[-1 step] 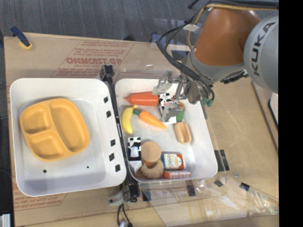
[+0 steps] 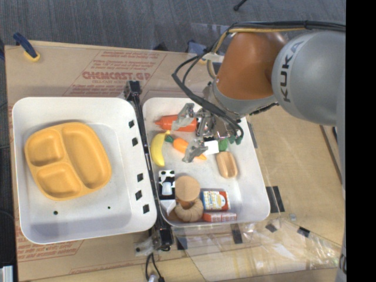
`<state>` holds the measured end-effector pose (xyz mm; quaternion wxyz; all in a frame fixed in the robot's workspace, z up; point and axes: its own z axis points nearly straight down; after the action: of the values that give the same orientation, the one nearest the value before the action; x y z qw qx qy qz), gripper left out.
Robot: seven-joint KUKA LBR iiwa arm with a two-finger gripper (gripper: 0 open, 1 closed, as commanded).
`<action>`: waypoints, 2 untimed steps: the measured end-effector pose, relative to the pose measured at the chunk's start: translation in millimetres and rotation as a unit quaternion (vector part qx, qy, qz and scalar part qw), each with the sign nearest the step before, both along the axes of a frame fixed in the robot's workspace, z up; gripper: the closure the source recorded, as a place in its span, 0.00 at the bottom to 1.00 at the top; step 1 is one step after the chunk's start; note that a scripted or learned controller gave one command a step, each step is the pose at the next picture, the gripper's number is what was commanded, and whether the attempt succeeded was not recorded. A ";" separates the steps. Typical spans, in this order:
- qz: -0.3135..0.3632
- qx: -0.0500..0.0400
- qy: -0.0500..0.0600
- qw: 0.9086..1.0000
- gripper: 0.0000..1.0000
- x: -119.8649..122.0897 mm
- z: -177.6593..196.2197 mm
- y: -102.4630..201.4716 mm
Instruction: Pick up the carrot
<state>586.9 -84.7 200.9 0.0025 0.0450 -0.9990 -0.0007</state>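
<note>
We can read "KUKA" in dark letters on the big grey robot arm (image 2: 305, 75), which has an orange band above its wrist. Red print on the brown cardboard sheet (image 2: 106, 69) under the bins says "CHEMCAST GP".

We count two shallow white bins on the worktop. The left white bin (image 2: 35, 216) holds one yellow plastic plate (image 2: 66, 159) with three sections. The right white bin (image 2: 255, 187) holds the toy food.

In the right bin, starting from the small orange carrot with a green top (image 2: 178, 143) near its middle, we count one yellow banana (image 2: 157, 150) just to its left, one longer orange-red carrot-like toy (image 2: 169, 122) just above it, one tan hot dog bun (image 2: 227, 164) to its right, one black and white cube (image 2: 167, 182) below it, one round brown wooden piece (image 2: 187, 195) below that, and two small red and blue boxes (image 2: 214, 201) at the bottom.

The arm reaches in from the right and bends down over the right bin. Its silver gripper (image 2: 197, 135) sits just right of the small carrot, with its fingers spread apart. We see nothing held between them.
</note>
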 end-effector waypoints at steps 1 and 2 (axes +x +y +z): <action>-0.047 -0.001 -0.008 0.999 0.00 28.3 -105.5 -18.9; -0.043 -0.001 -0.011 0.999 1.00 30.5 -93.0 -17.0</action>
<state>617.4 -101.7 107.9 -0.0081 0.0015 -1.0000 0.0009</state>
